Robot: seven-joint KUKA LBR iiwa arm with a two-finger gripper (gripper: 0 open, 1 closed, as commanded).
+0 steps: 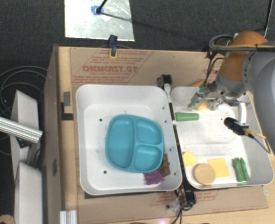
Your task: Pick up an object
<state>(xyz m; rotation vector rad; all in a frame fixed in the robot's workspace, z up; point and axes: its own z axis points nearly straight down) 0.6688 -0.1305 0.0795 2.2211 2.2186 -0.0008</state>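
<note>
Gripper (pixel 203 101) hovers at the right bin's (pixel 258 171) twelve o'clock, above a green piece (pixel 186 117); its grip can't be told.

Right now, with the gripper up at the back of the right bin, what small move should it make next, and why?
Probably a short drop toward the green cylinder. The gripper hangs over the far end of the right bin, just behind that piece, with nothing seen between its fingers. It is the nearest object; the others lie toward the front.
</note>
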